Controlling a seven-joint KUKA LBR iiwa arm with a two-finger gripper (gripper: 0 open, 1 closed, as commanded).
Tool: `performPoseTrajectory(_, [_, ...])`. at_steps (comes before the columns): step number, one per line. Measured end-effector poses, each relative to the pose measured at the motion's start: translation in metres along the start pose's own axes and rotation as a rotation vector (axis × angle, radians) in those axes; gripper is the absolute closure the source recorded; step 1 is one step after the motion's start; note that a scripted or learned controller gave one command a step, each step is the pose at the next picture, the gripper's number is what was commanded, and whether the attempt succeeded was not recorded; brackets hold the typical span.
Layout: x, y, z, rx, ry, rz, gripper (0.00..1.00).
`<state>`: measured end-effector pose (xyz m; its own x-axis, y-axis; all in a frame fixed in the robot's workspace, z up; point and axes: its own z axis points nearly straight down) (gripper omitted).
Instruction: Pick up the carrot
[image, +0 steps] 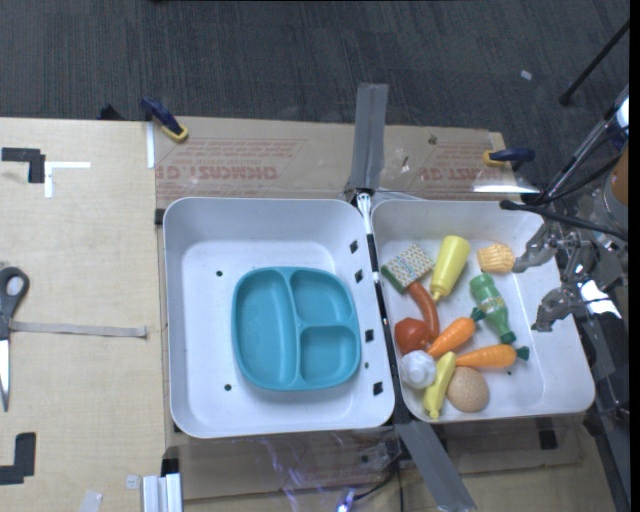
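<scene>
Two orange carrots lie in the right bin (560, 395). One carrot (452, 335) slants up to the right at the bin's middle. The other carrot (490, 356) lies flatter just below it, its green top pointing right. My gripper (533, 292) hovers at the bin's right side, to the right of both carrots and apart from them. Its two fingers (522, 260) stand apart, open, with nothing between them.
Crowded around the carrots are a green bottle (490, 305), yellow bottle (450, 265), corn (495, 260), red pepper (425, 305), tomato (410, 333), garlic (418, 368), banana (438, 392), a brown egg-shaped thing (467, 390) and a checkered block (407, 265). A teal divided plate (297, 328) sits in the left bin (190, 300).
</scene>
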<state>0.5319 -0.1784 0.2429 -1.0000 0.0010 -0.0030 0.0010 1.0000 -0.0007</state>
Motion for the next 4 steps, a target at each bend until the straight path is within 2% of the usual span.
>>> performPoseTrajectory(1, [0.034,0.008,0.069,0.0,0.0,0.001,0.0])
performPoseTrajectory(2, [0.022,0.029,0.138,0.001,-0.01,0.058,0.0])
performPoseTrajectory(3, [0.044,0.043,0.141,0.006,-0.03,0.144,0.0])
performPoseTrajectory(4, [0.028,0.021,0.144,-0.001,-0.007,0.45,0.0])
